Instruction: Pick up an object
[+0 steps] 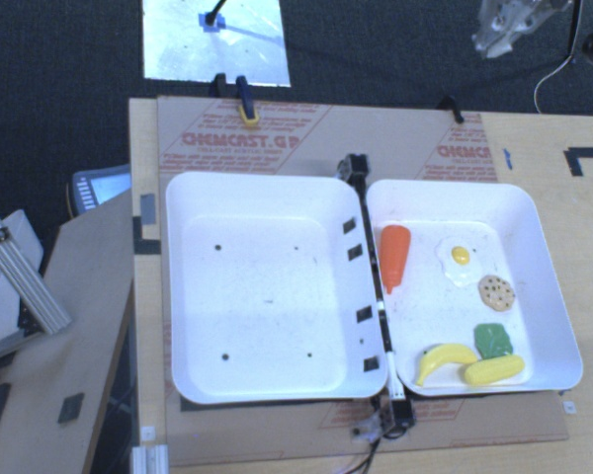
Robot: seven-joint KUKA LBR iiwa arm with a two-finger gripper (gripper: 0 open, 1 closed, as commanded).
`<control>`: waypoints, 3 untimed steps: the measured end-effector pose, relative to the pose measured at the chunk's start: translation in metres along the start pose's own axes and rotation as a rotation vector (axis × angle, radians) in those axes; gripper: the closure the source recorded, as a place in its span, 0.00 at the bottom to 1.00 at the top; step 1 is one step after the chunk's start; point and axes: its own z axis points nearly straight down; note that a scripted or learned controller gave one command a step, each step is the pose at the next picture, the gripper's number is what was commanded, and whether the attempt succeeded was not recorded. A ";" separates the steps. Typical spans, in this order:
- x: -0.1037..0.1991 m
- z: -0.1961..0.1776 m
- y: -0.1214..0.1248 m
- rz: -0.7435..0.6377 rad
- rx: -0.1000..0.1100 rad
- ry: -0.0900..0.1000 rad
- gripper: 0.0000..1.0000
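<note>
The right bin [549, 265] holds several toy foods. An orange carrot [393, 255] lies by its left wall, with a fried egg [460, 258] to the right of it. A cookie [495, 291] sits below the egg. Near the front wall are a green piece [492, 339], a yellow banana [443, 358] and another long yellow piece [494, 368]. My gripper [502, 23] hangs high at the top right, beyond the bench's far edge and well away from the bins. It looks blurred.
The left bin [267, 191] stands beside the right one, joined by a black-clipped divider [368, 265]. A shiny metal plate [215, 28] lies beyond the bench. A yellow clamp [247, 107] grips the far edge. A cable [558, 72] loops at the right.
</note>
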 end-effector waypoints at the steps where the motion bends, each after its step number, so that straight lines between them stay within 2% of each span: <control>1: 0.022 0.003 -0.021 0.003 0.006 -0.001 1.00; 2: 0.040 0.003 -0.036 0.003 0.006 -0.001 1.00; 3: 0.048 0.004 -0.036 0.004 0.006 -0.001 1.00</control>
